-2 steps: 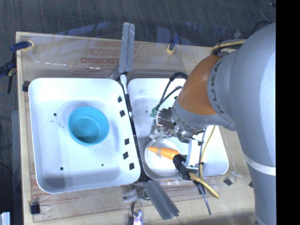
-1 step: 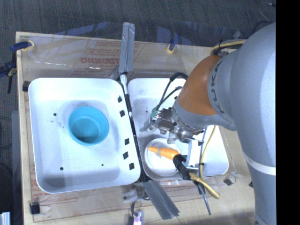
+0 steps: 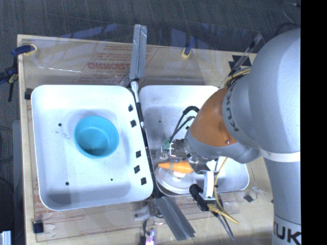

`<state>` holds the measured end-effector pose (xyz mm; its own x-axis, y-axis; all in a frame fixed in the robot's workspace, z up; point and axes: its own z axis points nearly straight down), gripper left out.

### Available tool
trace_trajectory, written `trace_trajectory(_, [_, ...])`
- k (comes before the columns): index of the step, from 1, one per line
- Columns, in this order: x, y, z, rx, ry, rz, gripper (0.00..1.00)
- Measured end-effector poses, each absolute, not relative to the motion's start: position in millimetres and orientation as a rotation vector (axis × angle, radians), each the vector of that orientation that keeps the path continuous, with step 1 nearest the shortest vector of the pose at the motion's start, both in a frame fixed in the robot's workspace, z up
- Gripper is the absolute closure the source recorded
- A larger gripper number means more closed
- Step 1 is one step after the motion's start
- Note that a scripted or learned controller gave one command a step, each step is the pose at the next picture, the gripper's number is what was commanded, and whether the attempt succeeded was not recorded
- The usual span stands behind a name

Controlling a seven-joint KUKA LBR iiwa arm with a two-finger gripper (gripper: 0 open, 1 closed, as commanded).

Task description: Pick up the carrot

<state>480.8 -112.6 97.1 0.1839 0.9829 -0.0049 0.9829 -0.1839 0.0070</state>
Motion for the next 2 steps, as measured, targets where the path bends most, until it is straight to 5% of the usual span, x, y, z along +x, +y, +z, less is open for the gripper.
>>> trace_trajectory(1, [482.5,-111.1,107.4,2.404,2.01,0.005,1.0])
trace_trajectory(2, [479.3,-107.8,132.9,2.759,1.499,0.004,1.0])
